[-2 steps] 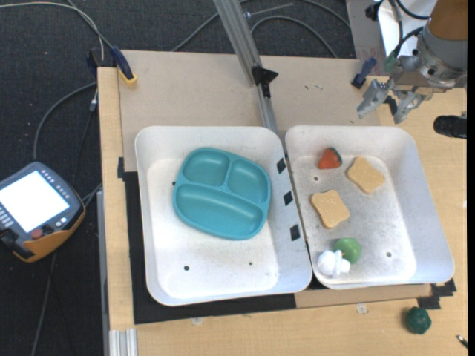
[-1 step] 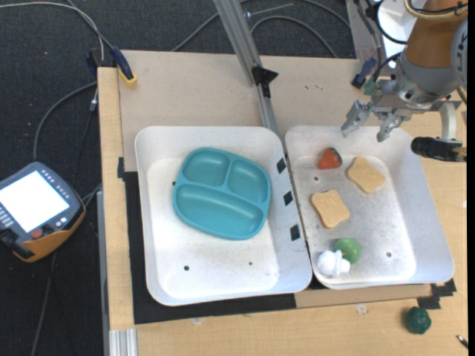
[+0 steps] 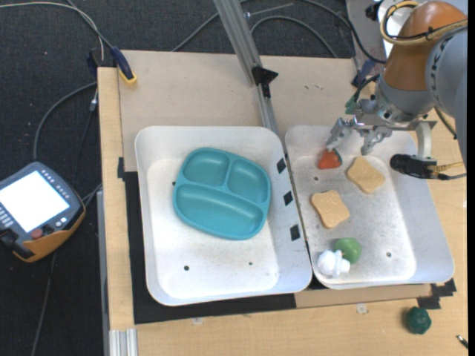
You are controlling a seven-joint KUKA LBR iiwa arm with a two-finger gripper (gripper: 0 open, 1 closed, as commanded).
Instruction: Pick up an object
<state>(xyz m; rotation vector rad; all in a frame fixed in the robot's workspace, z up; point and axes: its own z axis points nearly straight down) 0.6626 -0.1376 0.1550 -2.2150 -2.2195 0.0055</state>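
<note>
Overhead, metal fingers (image 3: 357, 137) spread open, holding nothing, beside a small red-orange lump (image 3: 329, 159).

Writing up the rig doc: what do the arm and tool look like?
Grey arm with a rounded orange band above the wrist. A yellowish cable loops beside the band. The tool is grey metal with thin fingers.
</note>
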